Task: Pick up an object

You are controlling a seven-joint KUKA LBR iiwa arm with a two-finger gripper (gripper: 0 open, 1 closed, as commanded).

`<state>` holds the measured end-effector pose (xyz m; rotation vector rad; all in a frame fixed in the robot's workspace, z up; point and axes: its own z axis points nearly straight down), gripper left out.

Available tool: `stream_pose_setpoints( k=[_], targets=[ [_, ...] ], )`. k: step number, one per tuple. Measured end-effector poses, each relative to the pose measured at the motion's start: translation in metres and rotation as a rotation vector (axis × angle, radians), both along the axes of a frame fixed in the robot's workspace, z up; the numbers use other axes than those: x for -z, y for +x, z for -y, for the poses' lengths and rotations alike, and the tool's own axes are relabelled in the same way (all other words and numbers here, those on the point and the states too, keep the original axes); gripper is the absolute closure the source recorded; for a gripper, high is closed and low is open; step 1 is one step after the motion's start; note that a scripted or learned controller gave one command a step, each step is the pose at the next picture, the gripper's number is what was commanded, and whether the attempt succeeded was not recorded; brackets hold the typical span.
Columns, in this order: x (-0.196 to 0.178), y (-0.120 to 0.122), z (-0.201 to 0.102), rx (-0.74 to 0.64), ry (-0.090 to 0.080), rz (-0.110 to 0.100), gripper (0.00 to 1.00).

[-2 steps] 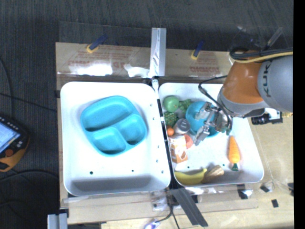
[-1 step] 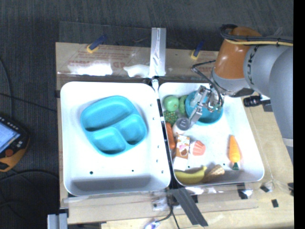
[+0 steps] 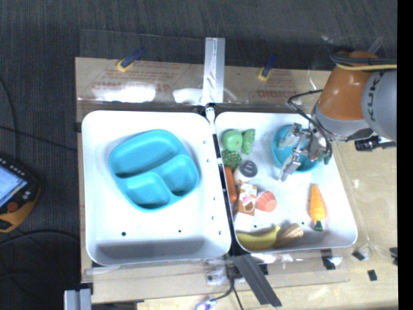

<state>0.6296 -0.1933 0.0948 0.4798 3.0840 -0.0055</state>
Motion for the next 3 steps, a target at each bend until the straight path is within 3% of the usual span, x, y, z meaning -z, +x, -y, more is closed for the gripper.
stream_pose_setpoints(
  k=[1, 2, 3],
  targets=[
    [0.005, -0.048, 0.033, 0.008, 0.001, -0.006, 0.0],
    [-0.009, -0.043, 0.03, 0.003, -0.001, 0.006, 1.0],
    [-0.004, -0.046, 0.031, 0.004, 0.0, -0.004, 0.0]
  ],
)
